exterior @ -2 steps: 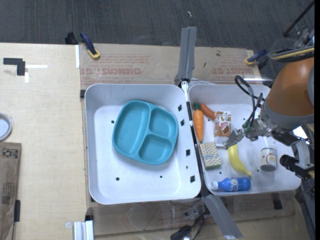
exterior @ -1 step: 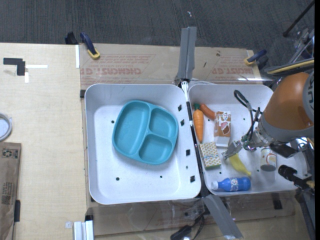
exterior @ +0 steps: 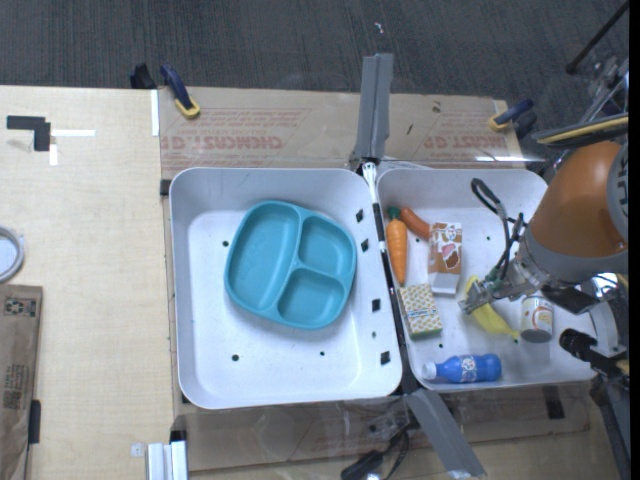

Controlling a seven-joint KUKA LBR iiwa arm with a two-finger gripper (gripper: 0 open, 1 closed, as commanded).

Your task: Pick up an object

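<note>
The gripper (exterior: 478,293) was down inside the right bin (exterior: 505,183), near its middle, directly over a yellow banana-like piece (exterior: 490,317) lying toward that bin's front edge; whether its fingers were spread or pressed together could not be told, since the tool was small and partly lost against the clutter. The likeliest failure seemed to be a graze: the yellow piece lay flat and slanted, so the fingers could slide along it or push it toward the small can (exterior: 537,318) just beside it near the right wall. A second risk was crowding, because the small snack packet (exterior: 445,249) and the green-and-cream box (exterior: 421,310) sat close on the side toward the divider and could be nudged or caught instead. Counted, the right bin held one carrot (exterior: 397,248) along the divider edge, one red piece behind it, one packet, one box, one yellow piece, one can and one blue-capped bottle (exterior: 464,369) lying along the front edge. The left bin (exterior: 195,298) carried one blue divided plate (exterior: 291,264) at its centre.
</note>
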